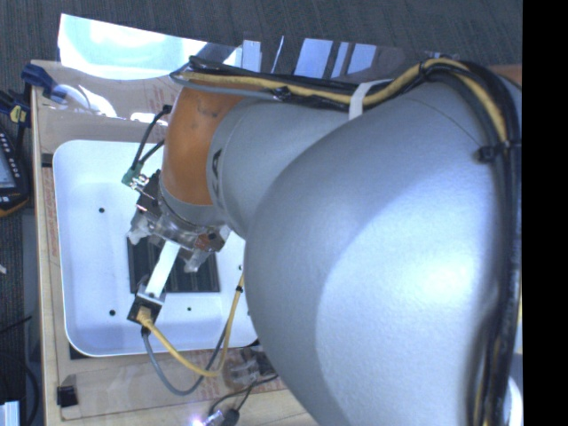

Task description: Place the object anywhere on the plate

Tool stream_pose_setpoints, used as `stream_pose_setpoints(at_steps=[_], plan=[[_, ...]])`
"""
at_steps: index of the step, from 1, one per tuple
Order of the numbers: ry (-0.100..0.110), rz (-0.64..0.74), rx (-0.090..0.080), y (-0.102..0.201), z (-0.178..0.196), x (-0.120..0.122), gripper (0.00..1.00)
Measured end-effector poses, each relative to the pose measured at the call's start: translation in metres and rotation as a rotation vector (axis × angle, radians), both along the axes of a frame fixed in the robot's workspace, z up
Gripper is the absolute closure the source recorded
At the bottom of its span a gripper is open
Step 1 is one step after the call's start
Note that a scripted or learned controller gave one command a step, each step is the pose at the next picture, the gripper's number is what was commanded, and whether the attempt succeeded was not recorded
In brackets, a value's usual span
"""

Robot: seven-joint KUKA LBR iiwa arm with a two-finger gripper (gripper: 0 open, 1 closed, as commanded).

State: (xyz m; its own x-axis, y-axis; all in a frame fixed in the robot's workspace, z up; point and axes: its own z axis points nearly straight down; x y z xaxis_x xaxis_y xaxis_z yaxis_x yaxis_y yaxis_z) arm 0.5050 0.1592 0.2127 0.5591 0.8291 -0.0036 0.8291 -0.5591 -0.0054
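The gripper (177,240) hangs low over the white bin (89,238) at the 9 o'clock side of the view. Its body faces down into the bin, and the wrist hides its working end, so I cannot tell how far it is open or whether it has hold of anything.

A white bar (160,278) slants from the gripper's body toward 7 o'clock and ends in a small black block (142,310). A yellow cable (191,366) leaves this block and loops toward 6 o'clock across the wooden bench (106,389).

Directly beneath the gripper a dark ribbed slab (200,278) lies flat on the bin floor. The gripper and the bar cover much of it. Its ribs and its visible long axis run roughly from 12 to 6 o'clock. I cannot tell whether it is the plate or the object, and no separate thing can be made out on it.

Above the gripper, toward 12 o'clock, is the orange band (191,149), with a small green circuit board (135,178) at its 9 o'clock edge. The grey arm (382,238) bulks from the centre toward 3 and 5 o'clock.
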Motion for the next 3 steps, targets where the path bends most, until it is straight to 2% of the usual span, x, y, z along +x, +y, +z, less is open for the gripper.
stream_pose_setpoints(at_steps=[1,2,3], plan=[[-0.001,0.061,0.002,-0.112,0.03,-0.021,1.0],[0.002,-0.034,0.0,-0.034,0.014,-0.03,1.0],[0.005,-0.572,-0.004,-0.049,-0.094,-0.031,1.0]])
